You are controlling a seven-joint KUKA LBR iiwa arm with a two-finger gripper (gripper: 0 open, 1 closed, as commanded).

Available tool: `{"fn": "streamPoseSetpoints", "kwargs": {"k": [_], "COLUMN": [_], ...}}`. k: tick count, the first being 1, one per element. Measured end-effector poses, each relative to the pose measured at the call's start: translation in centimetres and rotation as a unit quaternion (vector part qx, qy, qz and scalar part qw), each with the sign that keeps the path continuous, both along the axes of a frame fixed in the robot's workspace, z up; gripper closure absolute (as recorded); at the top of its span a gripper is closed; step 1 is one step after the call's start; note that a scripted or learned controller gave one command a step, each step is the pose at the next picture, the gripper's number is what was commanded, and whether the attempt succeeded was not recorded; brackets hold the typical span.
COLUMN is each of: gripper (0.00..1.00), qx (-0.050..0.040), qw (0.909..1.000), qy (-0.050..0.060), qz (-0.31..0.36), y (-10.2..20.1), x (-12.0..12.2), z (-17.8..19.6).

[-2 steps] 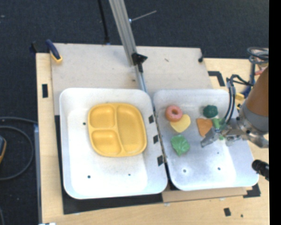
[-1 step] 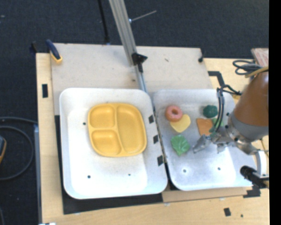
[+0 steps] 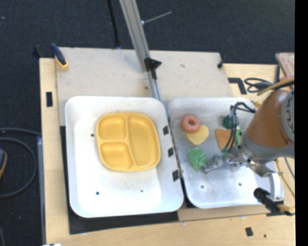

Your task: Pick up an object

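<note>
The right bin (image 3: 215, 193) holds several small toys: a pink ring (image 3: 190, 122), a yellow piece (image 3: 198, 135), a green leafy piece (image 3: 196, 158), an orange wedge (image 3: 223, 137) and a dark green bit (image 3: 228, 121). My gripper (image 3: 214, 164) reaches in low from the right, its tip just right of the green leafy piece. Its fingers are too small and dark to make out. The arm's orange band (image 3: 272, 122) hangs over the bin's right side and hides part of it.
The left bin (image 3: 82, 188) carries a yellow divided plate (image 3: 128, 141). A metal pole (image 3: 138, 35) slants up from the gap between the bins. Scissors (image 3: 256, 83) lie on the bench at the back right.
</note>
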State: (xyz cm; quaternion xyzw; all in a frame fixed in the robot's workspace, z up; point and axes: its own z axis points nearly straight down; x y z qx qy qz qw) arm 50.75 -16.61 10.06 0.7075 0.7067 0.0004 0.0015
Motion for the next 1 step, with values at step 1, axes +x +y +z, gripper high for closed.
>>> {"fn": "streamPoseSetpoints", "kwargs": {"k": [1], "gripper": [1.0], "qx": [-0.0003], "qw": [1.0], "qy": [-0.003], "qz": [-0.002], "y": [-0.09], "x": [0.14], "z": [1.38]}}
